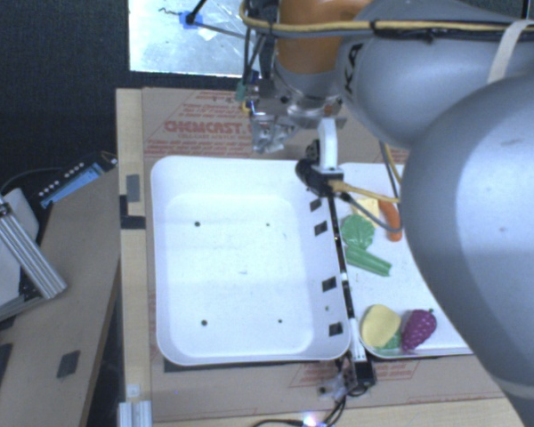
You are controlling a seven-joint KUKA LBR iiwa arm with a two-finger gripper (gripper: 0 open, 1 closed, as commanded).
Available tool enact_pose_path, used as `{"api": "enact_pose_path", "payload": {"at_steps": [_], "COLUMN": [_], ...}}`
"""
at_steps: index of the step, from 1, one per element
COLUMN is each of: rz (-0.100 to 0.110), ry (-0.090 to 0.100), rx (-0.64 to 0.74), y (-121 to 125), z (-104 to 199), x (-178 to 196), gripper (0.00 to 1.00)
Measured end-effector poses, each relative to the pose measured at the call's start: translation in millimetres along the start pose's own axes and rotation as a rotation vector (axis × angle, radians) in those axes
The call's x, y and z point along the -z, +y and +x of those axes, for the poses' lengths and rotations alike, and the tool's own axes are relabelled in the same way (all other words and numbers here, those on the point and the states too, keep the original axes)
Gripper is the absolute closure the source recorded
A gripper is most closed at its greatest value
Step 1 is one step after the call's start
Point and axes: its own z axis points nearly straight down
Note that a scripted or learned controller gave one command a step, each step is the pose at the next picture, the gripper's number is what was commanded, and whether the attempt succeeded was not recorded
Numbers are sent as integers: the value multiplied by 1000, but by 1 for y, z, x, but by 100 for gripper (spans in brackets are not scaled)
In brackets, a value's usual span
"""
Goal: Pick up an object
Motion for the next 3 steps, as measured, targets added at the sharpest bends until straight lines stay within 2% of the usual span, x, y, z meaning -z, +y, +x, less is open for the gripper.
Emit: {"api": "enact_pose_path", "payload": {"at_steps": [3], "rz": [-7], "ry": [-1], "rx": [18], "y": [2], "z": [2], "x": [33], "gripper": [100]}}
